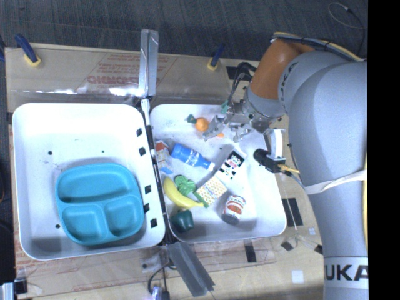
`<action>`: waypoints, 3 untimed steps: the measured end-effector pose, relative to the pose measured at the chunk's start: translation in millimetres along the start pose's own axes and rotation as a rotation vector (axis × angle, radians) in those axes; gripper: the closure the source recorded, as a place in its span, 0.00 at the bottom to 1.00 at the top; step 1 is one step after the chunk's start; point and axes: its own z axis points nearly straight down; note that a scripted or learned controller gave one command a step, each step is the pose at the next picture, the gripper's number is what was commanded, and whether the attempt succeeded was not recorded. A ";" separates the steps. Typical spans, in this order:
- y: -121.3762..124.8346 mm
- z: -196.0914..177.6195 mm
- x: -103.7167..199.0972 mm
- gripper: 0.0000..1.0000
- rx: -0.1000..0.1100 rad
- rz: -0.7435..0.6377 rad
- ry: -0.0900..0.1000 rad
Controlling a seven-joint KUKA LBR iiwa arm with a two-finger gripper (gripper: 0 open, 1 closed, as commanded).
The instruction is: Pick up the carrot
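The carrot (200, 124) is a small orange piece with a green top, lying at the far side of the right bin (270, 227). My gripper (220, 125) hangs low over the bin just to the right of the carrot, its tip very close to it or touching it. The grey wrist and the orange band (272, 67) hide the gripper's far side. I cannot see the carrot held in the gripper.
In the right bin lie a blue bottle (190, 157), a banana (177, 194), a green toy (185, 185), a dark green pepper (182, 220), a can (232, 208) and two small boxes (232, 165). The left bin (25, 130) holds a blue divided plate (99, 203).
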 end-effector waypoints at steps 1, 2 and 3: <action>-0.1 -7.4 1.1 1.00 0.004 -0.006 0.000; -0.3 -7.2 1.2 0.00 0.004 -0.006 0.000; -0.5 -14.5 1.9 1.00 0.008 -0.011 0.000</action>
